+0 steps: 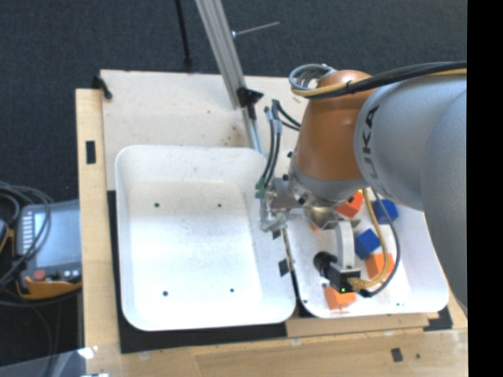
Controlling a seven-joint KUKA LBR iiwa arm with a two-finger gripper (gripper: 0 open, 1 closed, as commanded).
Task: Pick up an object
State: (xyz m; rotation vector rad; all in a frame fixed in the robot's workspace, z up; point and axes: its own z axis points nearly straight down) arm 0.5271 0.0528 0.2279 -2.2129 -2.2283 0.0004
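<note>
Dark, nubby carpet (71, 22) surrounds a pale wooden bench (90, 210), where two shallow white plastic bins sit side by side on a black mat (204, 334).

The right bin (428, 289), smooth and round-cornered, carries the objects. A squarish, hard-edged blue block (366, 242) lies near its middle. A second blue block (384, 209) sits just beyond it, toward the bin's far wall. Glossy orange pieces (351, 204) lie beside them, partly covered by my wrist.

The left bin (196, 234) butts against the right bin's left wall, its floor peppered with fine dark specks. A ribbed aluminium rail (220, 38) slants up from behind the right bin's far left corner. A grey boxy controller (39, 238) rests on the carpet, well to the left of the right bin.

My arm (424, 148), a matte grey shell, reaches in from the right, and its broad coppery-orange band (330, 140) turns straight down over the right bin's left half. My gripper (312, 209) hangs low there, near the bin's left wall. My wrist covers it from above, so I cannot tell whether it is open or closed, or whether it has hold of anything.
</note>
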